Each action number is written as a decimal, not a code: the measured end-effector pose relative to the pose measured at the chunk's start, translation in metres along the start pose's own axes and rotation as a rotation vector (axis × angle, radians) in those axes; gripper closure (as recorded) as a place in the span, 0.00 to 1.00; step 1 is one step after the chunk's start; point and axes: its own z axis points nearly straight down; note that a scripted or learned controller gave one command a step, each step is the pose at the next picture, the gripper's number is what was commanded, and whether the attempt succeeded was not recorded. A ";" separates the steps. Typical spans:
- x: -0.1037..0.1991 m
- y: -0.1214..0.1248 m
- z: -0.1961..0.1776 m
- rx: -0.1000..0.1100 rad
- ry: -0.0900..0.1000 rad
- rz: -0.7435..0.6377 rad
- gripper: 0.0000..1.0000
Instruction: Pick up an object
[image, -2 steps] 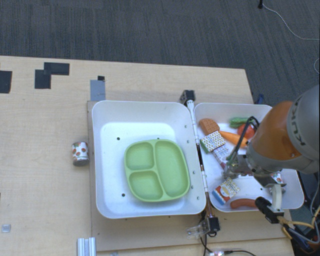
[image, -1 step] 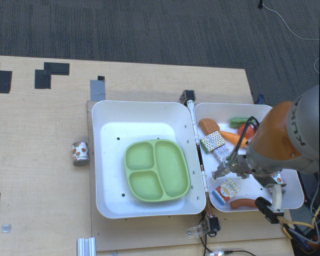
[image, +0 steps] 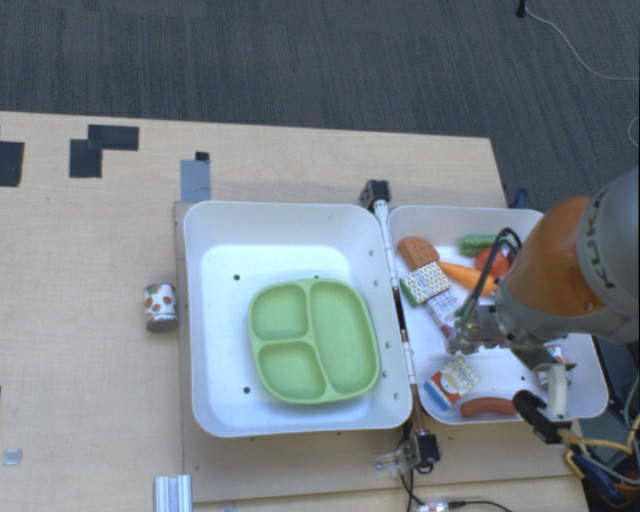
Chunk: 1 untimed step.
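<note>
The right bin (image: 590, 395) holds several small items: a brown bread piece (image: 416, 250), a checkered packet (image: 427, 283), an orange carrot (image: 462, 272), a green vegetable (image: 479, 241), a small printed packet (image: 457, 379) and a red sausage (image: 487, 407). My gripper (image: 468, 333) hangs low over the middle of this bin, just above the printed packet and below the checkered one. The grey arm with its orange band (image: 555, 265) covers the bin's right half. Nothing can be seen held.
The left bin (image: 215, 300) contains a light green divided plate (image: 315, 340). A small patterned can (image: 160, 305) lies on the bench left of the bins. Black markers (image: 100, 148) sit at the far left, and cables (image: 425, 455) run along the front edge.
</note>
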 end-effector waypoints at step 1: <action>0.000 0.000 0.000 0.000 0.000 0.000 0.00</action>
